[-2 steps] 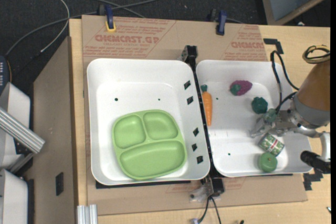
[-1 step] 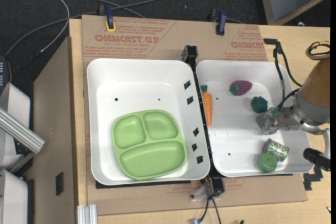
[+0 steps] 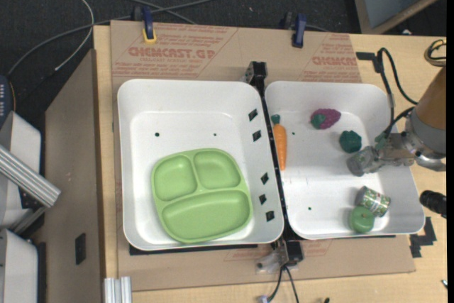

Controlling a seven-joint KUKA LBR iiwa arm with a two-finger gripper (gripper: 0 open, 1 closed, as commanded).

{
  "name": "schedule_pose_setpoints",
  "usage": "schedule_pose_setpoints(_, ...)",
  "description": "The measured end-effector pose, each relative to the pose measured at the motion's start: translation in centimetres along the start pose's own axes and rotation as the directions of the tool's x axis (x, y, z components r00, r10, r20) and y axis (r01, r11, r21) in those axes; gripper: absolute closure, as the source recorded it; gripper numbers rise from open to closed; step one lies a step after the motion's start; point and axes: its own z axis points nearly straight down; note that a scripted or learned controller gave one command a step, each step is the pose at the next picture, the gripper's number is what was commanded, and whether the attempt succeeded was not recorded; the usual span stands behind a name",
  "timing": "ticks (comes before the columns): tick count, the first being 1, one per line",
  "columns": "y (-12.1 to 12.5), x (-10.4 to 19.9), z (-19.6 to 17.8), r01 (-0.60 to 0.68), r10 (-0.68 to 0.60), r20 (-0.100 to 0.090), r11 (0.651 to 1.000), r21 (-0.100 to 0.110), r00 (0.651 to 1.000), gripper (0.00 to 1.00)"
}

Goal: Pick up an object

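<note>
White plastic bins sit side by side on the bench: the left bin (image 3: 135, 152) carries a green divided plate (image 3: 202, 193), while the right bin (image 3: 333, 216) holds the loose candidates for picking, namely a toy carrot (image 3: 281, 144) against the dividing wall, a purple-pink toy (image 3: 325, 118), a dark green toy (image 3: 350, 141) and, near the front edge, a light green item with a metallic can-like piece (image 3: 367, 209). The gripper (image 3: 360, 162) hangs low in the right bin just below the dark green toy, likely because that is the nearest pick. Whether its claw is apart or together I cannot tell, and nothing is visibly clamped in it.
</note>
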Motion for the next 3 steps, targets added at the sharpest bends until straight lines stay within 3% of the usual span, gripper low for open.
schedule_pose_setpoints(2,1.4,0.2,-10.4,0.000,0.000,0.001,1.000,-0.002,1.000,1.00)
schedule_pose_setpoints(3,3.4,6.1,-9.9,0.005,-0.005,-0.003,1.000,0.002,1.000,1.00)
